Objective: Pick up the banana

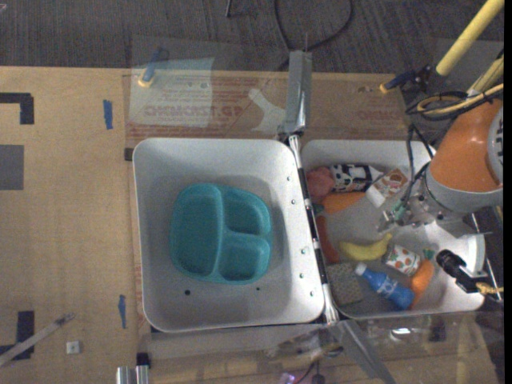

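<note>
Camera view: the banana [366, 249] lies in the right bin [448, 306], near its middle, between a carrot [346, 202] above and a blue bottle [386, 287] below. A patterned cup [402, 258] sits just beside its right end. The end effector [398, 214] hovers just above and right of the banana; whether it is open or closed cannot be told, and nothing is seen in its grip. The left bin [152, 174] holds a teal tray [221, 232]. Both bins rest on the counter [64, 214].

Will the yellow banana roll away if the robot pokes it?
Probably not far: the curved yellow banana lies on its side, so it would likely rock or spin. Its smooth skin looks slippery. Crowded neighbours like the blue plastic bottle would likely stop it.
</note>
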You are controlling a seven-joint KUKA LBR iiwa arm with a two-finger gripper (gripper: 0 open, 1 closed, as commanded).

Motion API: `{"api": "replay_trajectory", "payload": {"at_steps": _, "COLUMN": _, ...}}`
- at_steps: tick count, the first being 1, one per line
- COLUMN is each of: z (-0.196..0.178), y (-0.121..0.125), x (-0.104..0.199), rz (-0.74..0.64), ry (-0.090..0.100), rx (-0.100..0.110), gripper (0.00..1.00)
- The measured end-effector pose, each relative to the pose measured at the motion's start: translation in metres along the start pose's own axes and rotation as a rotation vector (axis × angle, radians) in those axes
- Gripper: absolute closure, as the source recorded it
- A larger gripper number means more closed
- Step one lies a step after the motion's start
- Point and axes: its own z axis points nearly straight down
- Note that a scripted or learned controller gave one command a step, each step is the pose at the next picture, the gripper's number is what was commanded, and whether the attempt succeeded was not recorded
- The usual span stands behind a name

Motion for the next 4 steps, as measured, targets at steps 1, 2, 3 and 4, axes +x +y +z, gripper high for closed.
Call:
{"api": "replay_trajectory", "payload": {"at_steps": 1, "z": 0.0, "y": 0.0, "x": 0.0, "rz": 0.0, "ry": 0.0, "rx": 0.0, "gripper": 0.0}}
{"api": "replay_trajectory", "payload": {"at_steps": 2, "z": 0.011, "y": -0.004, "x": 0.022, "rz": -0.075, "ry": 0.002, "rx": 0.008, "gripper": 0.0}}
{"api": "replay_trajectory", "payload": {"at_steps": 3, "z": 0.0, "y": -0.003, "x": 0.019, "rz": -0.069, "ry": 0.0, "rx": 0.002, "gripper": 1.0}}
{"api": "replay_trajectory", "payload": {"at_steps": 4, "z": 0.0, "y": -0.003, "x": 0.019, "rz": -0.069, "ry": 0.0, "rx": 0.002, "gripper": 0.0}}
